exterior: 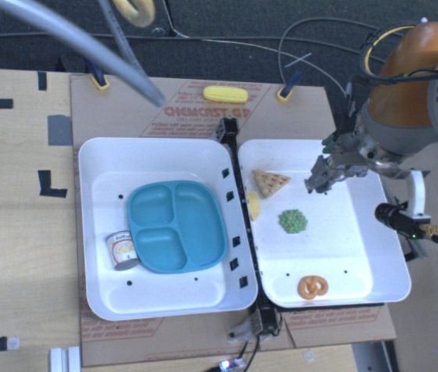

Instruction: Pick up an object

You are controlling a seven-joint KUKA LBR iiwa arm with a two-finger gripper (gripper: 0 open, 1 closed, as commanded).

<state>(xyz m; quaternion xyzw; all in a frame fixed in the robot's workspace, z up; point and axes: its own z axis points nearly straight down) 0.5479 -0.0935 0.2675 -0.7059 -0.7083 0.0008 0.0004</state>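
Observation:
In the right bin (374,273) lie a tan pizza-slice wedge (270,182), a green broccoli piece (293,222), a brown pretzel (312,287) and a pale yellow piece (253,205) against the left wall. My gripper (319,180) hangs over the bin's upper right part, to the right of the wedge and above the broccoli. Nothing shows between its dark fingers.
The left bin (98,285) holds a blue divided plate (178,225) and a small can (122,249) lying beside it. A yellow banana-like toy (225,94) rests on the cardboard behind the bins. Cables loop behind the arm at upper right.

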